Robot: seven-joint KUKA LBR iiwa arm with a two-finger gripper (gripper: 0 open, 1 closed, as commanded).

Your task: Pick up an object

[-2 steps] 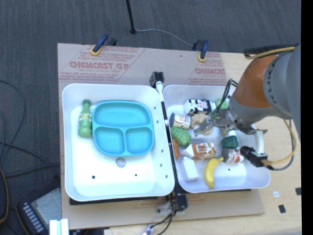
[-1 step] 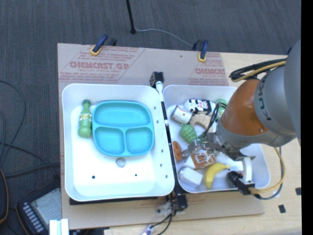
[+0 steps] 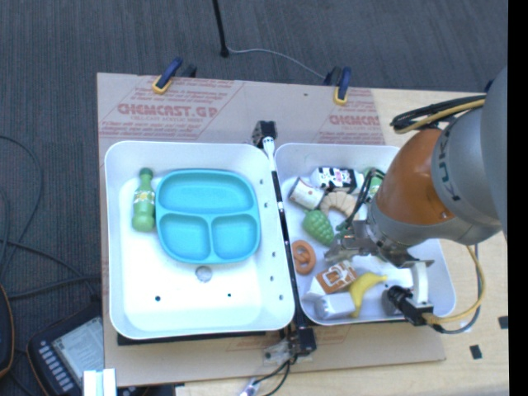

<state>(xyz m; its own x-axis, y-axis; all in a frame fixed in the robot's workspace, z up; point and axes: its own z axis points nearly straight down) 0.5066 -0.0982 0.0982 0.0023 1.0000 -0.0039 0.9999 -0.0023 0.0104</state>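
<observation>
grey arm (smooth, rounded) hides end effector; grip unclear, above curved yellow banana.

You could not see much of the right bin: the arm covered its middle and upper right, and the frame's right edge cut the arm off. The gripper sat in clutter, its jaws too small to read. A green bottle was half hidden behind the arm. A grey device ran off the bottom left corner.
</observation>
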